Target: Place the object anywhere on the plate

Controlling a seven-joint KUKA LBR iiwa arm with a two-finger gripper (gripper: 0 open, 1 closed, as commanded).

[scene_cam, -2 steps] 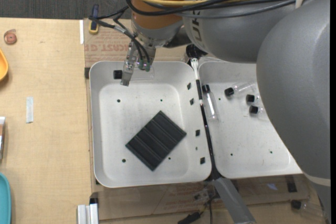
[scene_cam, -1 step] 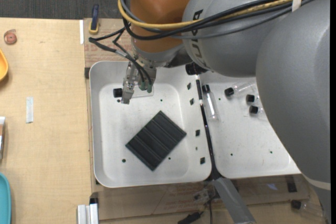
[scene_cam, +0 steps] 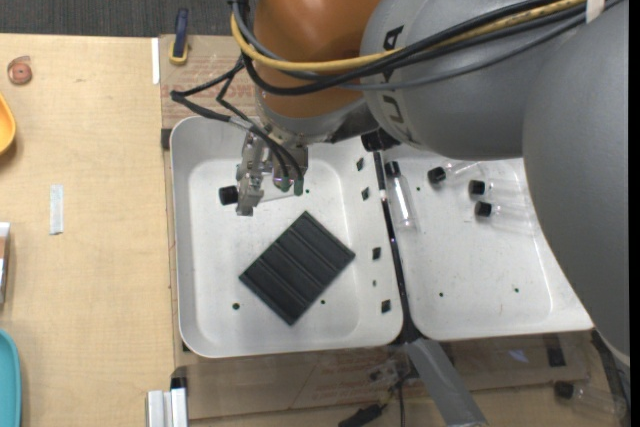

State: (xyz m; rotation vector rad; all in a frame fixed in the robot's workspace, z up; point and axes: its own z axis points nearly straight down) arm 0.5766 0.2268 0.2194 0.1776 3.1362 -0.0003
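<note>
The plate [scene_cam: 297, 267] is a dark ridged rectangle lying at a slant in the lower middle of the left bin [scene_cam: 200, 315]. My gripper [scene_cam: 258, 187] hangs over the upper part of that bin, up and left of the plate and clear of it. A small black piece [scene_cam: 228, 196] sits on the bin floor just left of the gripper tip. The wrist hides whatever lies directly under it.
The right bin [scene_cam: 500, 305] holds three small black pieces [scene_cam: 437, 176] [scene_cam: 478, 186] [scene_cam: 485, 209] and clear plastic bits near its top. A wooden bench [scene_cam: 90, 215] lies to the left, with an orange dish [scene_cam: 5, 125] at its edge. The arm's bulk covers the upper right.
</note>
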